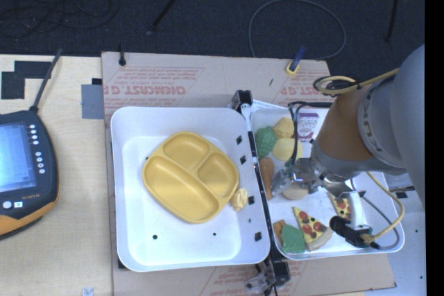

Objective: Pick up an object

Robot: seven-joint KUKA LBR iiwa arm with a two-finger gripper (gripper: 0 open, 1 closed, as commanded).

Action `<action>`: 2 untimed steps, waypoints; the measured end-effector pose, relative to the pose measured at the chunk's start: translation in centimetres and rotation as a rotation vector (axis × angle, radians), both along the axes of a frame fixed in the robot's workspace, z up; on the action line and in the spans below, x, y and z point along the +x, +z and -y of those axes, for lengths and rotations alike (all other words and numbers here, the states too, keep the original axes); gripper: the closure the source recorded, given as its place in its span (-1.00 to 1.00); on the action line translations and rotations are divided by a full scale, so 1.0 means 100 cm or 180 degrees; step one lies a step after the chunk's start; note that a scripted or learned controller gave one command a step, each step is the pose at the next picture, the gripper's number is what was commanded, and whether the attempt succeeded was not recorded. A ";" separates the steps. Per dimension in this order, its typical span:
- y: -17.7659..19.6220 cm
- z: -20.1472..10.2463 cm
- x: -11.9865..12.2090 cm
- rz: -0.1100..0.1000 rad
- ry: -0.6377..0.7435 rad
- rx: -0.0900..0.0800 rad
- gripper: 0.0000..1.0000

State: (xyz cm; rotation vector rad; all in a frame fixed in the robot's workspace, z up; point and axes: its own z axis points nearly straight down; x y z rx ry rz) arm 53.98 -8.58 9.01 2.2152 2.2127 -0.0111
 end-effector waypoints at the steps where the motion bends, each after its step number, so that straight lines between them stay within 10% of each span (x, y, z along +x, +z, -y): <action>1: -0.001 0.023 -0.065 -0.0006 -0.0011 0.0043 -1.00; 2: 0.001 0.002 -0.016 -0.0001 0.0002 0.0022 -1.00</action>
